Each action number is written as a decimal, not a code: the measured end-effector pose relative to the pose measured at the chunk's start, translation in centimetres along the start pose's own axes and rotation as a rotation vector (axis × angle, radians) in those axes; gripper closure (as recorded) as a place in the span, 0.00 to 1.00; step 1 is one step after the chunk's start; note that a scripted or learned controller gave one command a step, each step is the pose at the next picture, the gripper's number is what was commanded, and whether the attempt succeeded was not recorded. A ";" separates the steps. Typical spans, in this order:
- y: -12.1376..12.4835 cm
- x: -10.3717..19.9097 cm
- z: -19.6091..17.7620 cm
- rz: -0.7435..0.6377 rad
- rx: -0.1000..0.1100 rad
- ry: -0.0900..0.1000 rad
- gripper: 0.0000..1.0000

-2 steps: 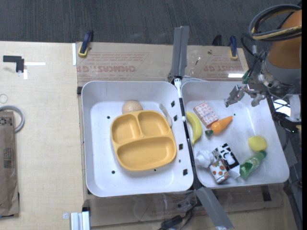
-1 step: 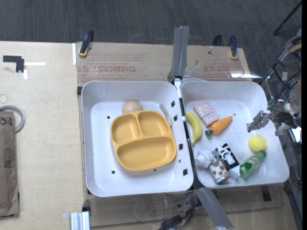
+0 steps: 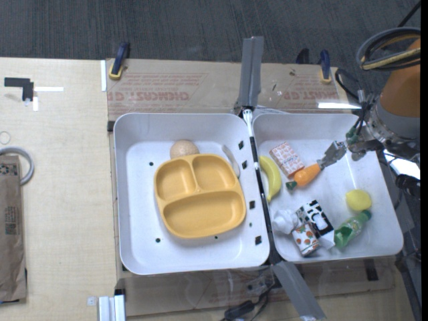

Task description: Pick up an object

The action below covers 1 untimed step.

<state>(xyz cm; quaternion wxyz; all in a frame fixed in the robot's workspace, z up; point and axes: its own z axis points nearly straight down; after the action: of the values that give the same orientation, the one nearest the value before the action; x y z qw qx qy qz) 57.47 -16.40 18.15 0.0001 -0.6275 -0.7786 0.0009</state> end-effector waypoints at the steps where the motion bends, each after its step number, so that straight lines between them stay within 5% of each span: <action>1: 2.3 4.7 9.0 -0.092 -0.002 -0.001 0.00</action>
<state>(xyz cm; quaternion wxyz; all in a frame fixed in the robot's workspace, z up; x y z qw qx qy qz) 58.73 -11.29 9.18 -0.0010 -0.5911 -0.8066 0.0003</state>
